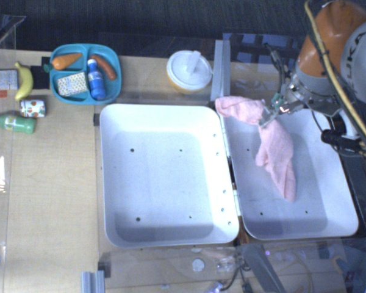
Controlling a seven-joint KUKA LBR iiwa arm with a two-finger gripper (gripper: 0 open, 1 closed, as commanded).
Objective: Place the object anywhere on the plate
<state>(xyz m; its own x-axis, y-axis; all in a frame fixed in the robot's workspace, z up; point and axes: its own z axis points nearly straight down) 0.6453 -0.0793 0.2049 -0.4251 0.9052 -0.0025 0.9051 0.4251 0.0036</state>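
A pink cloth [277,154] lies in the right bin [320,215], with one end draped over the bin's upper left rim and the rest trailing down toward the middle. My gripper [272,113] sits at the cloth's upper fold, and the fabric is pinched between its fingers and bunched up there. The blue divided plate [111,89] stands on the bench at the far upper left, well away from the gripper. It holds a toy carrot, a sausage, a blue bottle and a cracker.
The left bin [165,176] lies between the cloth and the plate. A white lidded bowl [189,71] stands behind it. A banana [24,81], a small can [32,108], a green bottle [12,122] and a carton [1,80] sit at the left edge.
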